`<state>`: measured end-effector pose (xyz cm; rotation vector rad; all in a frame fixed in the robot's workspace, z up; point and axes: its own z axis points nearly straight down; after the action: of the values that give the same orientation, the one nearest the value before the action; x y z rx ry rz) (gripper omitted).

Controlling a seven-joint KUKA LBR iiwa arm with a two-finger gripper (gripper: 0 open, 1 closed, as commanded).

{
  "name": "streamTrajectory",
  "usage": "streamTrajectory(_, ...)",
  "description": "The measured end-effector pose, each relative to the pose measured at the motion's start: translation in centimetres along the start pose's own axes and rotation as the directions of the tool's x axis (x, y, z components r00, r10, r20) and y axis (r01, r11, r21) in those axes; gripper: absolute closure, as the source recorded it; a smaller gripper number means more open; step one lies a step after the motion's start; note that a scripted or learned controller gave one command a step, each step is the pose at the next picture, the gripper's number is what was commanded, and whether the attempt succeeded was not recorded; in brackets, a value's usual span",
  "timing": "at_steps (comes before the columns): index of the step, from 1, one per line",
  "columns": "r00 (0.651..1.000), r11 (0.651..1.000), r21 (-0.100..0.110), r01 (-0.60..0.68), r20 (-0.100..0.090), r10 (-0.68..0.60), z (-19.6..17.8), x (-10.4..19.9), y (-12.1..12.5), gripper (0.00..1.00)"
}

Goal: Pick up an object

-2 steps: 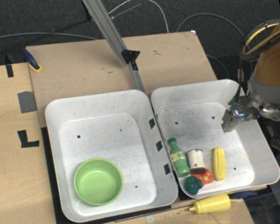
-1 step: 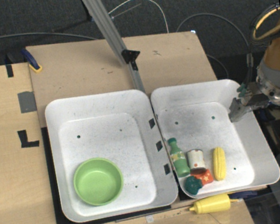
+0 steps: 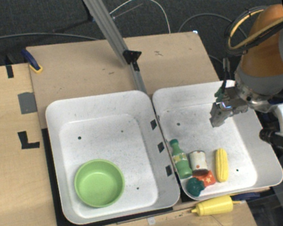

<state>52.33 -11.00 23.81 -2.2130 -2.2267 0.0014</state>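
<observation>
The right bin (image 3: 182, 100) holds a small cluster along its near-left side: a green bottle (image 3: 180, 160), a white and red can (image 3: 198, 160), a teal ball (image 3: 195, 186), a red piece (image 3: 208, 178) and a yellow corn cob (image 3: 221, 164). My gripper (image 3: 219, 115) hangs over the right part of this bin, above and to the right of the cluster, apart from every object. Nothing shows between its fingers.
A green bowl (image 3: 99, 182) sits in the near-left corner of the left bin (image 3: 96, 104). A yellow mustard bottle (image 3: 215, 206) lies on the bench just in front of the right bin. A grey pole (image 3: 110, 26) slants in from the top.
</observation>
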Motion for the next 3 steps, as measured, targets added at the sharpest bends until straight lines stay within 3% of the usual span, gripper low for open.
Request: streamTrajectory(3,1.0,1.0,0.0,0.001,0.0,-0.001,2.7,14.7,3.9,1.0)
